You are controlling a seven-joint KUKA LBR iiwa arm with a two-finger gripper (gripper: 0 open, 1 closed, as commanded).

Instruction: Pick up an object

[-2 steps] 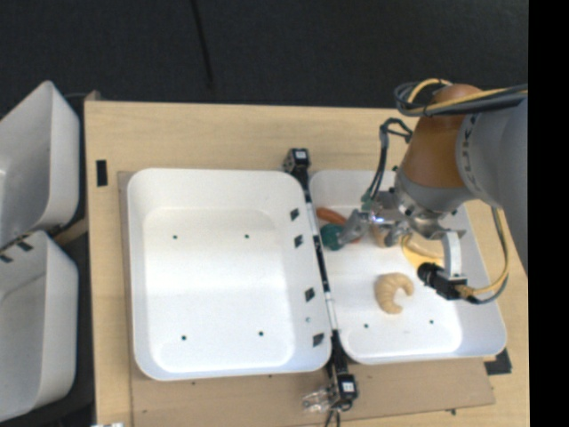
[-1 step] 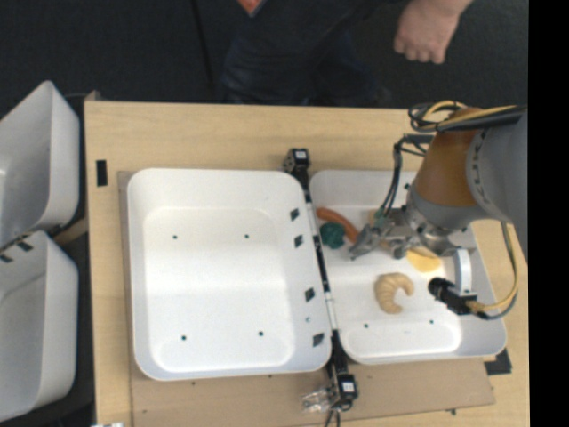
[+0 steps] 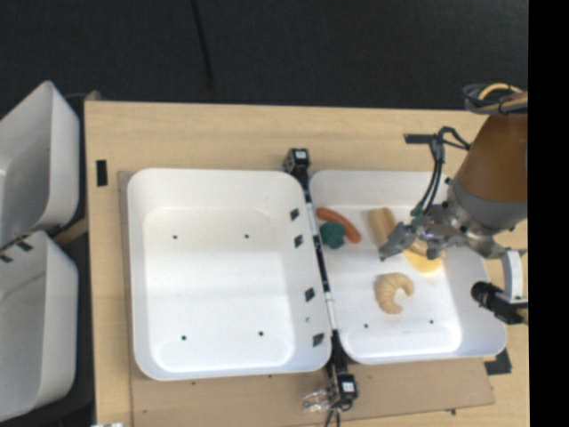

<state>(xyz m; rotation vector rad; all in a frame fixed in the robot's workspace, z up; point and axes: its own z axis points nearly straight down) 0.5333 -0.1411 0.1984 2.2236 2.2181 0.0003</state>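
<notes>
The right bin holds a pale croissant near its middle, a tan bread-like block, an orange sausage-shaped piece and a small teal lump close to the divider. A yellow object lies partly under the wrist. My gripper hangs low over the right bin, between the tan block and the yellow object, just above and right of the croissant. Its dark fingers point left and down, and nothing shows between them.
The left bin sits beside the right one, split by a hinged ridge with black clips. The arm's orange band and cables overhang the right bin's far right side. White containers stand at the far left.
</notes>
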